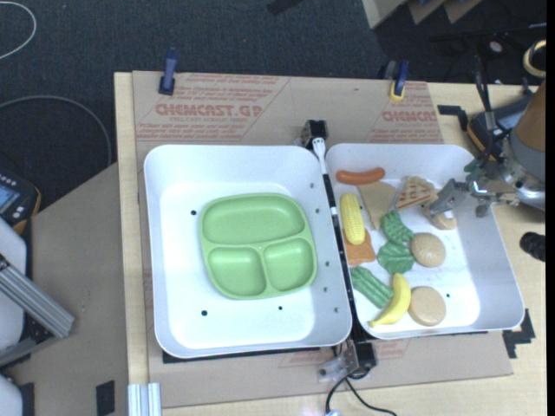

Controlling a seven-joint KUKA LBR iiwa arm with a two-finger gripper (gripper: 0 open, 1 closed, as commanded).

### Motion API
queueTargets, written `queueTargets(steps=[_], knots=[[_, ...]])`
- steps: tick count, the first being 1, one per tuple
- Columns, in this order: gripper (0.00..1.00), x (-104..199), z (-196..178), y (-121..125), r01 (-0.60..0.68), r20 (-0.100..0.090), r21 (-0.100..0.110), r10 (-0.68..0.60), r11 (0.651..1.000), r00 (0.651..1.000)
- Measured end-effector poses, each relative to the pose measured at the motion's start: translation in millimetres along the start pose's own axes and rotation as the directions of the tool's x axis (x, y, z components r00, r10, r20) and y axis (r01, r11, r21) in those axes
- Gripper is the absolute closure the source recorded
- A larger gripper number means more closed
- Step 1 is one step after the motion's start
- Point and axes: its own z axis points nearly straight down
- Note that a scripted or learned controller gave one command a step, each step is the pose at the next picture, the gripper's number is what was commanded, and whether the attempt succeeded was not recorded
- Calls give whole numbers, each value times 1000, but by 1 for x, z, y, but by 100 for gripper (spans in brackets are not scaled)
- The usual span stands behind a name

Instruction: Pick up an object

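My gripper [444, 204] low over right bin [499, 258], beside small tan piece [443, 221]; grip state: can't tell. Toy food clustered left of it. Best: centre over one isolated item, descend straight, avoid neighbours.

A green three-compartment plate [257, 244] lies in the left white bin [165, 258]. Both bins sit on a brown board [217, 109] printed with red lettering, held at its far edge by a blue clamp [167, 72] and a yellow-blue clamp [398, 80].
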Motion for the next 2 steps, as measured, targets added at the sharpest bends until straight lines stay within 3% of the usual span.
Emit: queueTargets(steps=[1, 2], knots=[[0, -19, -51, -79, -4, 2, -1, 4, 1000, 1000], [0, 9, -135, -75, 3, 3, -9, -3, 1000, 1000]])
